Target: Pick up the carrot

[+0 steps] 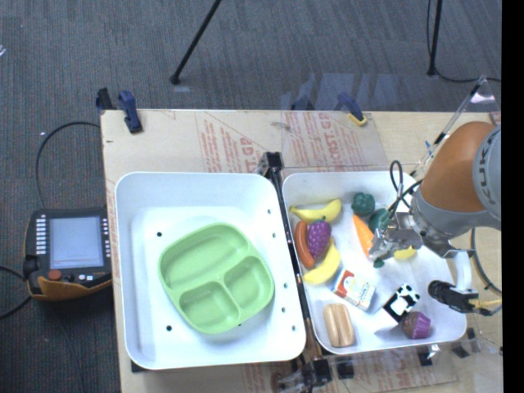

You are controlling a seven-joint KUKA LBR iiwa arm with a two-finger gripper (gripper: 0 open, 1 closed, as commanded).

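Note:
The carrot (363, 232) is a small orange wedge lying in the right bin (442, 334), just below a dark green broccoli piece (363, 203). My gripper (383, 247) hangs low in the bin right next to the carrot's right side, its tip over the carrot's lower end. I cannot tell whether it touches the carrot. The grey wrist with its orange band (458, 170) reaches in from the right and hides the bin's upper right part.
The right bin also holds two bananas (318, 211) (325, 267), purple grapes (318, 237), a small carton (354, 289), a bread roll (339, 323), a black-and-white cube (401, 301) and a purple piece (416, 326). A green divided plate (214, 278) lies in the left bin (131, 219).

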